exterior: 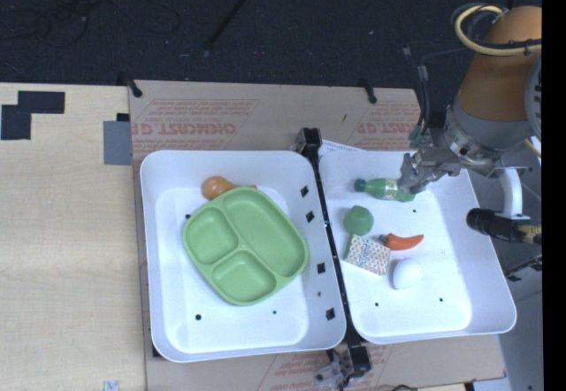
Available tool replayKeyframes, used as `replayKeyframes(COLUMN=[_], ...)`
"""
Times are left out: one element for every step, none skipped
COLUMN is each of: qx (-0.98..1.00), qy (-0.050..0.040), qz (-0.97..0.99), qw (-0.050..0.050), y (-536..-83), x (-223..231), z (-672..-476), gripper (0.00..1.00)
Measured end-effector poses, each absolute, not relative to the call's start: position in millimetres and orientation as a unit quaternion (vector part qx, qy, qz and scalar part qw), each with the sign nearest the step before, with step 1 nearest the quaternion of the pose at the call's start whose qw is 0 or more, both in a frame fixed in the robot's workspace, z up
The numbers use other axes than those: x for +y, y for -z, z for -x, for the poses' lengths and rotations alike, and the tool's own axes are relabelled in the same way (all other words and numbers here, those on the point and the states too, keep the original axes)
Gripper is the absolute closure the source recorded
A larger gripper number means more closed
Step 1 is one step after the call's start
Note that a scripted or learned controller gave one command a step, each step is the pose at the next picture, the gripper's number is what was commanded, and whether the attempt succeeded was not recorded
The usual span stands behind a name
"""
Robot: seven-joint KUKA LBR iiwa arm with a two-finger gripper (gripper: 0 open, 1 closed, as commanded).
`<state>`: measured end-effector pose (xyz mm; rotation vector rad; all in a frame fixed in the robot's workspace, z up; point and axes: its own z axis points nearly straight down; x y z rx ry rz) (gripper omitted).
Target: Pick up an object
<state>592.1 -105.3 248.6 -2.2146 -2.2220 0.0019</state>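
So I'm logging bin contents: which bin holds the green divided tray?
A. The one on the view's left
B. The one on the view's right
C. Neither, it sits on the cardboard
A: the green divided tray lies inside the left bin, next to an orange object at the tray's upper edge.

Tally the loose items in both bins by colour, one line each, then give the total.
Green: 3, the divided plate, the bottle, the round green object
Orange: 2, the orange ball, the chili pepper
White: 1, the white ball
Patterned: 1, the checkered packet
Total: 7
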Motion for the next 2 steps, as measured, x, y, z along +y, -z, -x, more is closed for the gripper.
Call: replayKeyframes(qx=[-0.708,-0.709], qy=[-0.0008,-0.0007], qz=[0.706,0.706], qw=[0.002,0.002], y=[-236.2,-229.8], x=[-58.7,-15.7], z=[-589.4,-589.9], gripper=[1.00,1.00])
